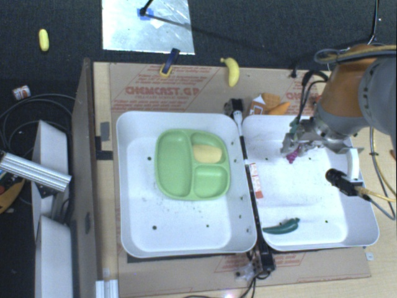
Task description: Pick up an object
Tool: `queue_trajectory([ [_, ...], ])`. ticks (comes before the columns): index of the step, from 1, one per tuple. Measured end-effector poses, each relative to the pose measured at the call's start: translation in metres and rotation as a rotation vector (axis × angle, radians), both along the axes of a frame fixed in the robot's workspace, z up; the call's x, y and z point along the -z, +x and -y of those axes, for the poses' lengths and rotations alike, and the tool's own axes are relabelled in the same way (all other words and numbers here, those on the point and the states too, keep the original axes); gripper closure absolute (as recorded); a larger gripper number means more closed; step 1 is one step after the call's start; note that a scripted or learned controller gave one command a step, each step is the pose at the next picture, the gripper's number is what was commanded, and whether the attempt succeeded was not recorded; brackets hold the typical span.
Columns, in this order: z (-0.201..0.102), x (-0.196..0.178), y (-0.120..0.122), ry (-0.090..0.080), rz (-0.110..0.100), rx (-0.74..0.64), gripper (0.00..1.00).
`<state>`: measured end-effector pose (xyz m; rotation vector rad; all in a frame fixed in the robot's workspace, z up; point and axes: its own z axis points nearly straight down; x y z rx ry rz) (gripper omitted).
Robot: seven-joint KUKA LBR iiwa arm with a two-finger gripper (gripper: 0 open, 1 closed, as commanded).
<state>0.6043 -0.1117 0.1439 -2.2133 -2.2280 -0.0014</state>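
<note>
Two shallow white plastic bins sit side by side on the cardboard-covered worktop (186,82). Left bin (139,228) holds a green three-compartment plastic tray (177,166); a pale yellow rounded object (208,153) lies in its upper right compartment. Right bin (353,228) holds a dark green pepper-shaped toy (282,226) near its front wall. The grey arm's tool (291,149) hangs over the right bin's rear half, with a small magenta object (291,157) at its tip. A yellow banana toy (232,71) lies on the cardboard behind the bins.

One camera sits high above the counter (155,82) and looks down at a slant. It is far enough to see both bins (139,228) whole. The arm (356,98) comes in from the right.
</note>
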Motion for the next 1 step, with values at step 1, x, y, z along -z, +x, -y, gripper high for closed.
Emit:
queue_trajectory([
  [1,-0.0711,-0.0427,-0.0148,0.001,0.003,-0.004,1.0],
])
